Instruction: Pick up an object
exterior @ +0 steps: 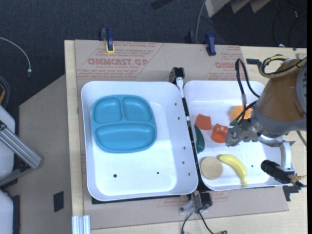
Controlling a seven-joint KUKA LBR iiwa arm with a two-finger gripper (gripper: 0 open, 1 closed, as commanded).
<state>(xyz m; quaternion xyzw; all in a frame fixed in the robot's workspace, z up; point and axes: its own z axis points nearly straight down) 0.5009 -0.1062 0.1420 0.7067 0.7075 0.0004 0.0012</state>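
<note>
Camera view looks down on two white bins side by side on a bench. The left bin [97, 179] holds a blue divided plate [125, 123], lying flat in its upper left part. The right bin [204, 94] holds several small things: a red block [203, 122] near its left wall, a second red block [219, 133] just right of it, a dark green piece [199, 139] against the left wall, a tan disc [211, 167] near the front edge, and a banana [234, 166] just right of the disc. An orange thing [240, 112] sits further back, partly hidden by the arm.

The arm [280, 104] reaches in from the right over the right bin. Its gripper [235, 133] hangs low, just beside the second red block, perhaps touching it. Whether the claw is released or clenched, I cannot tell, and no thing shows plainly in its grasp.
</note>
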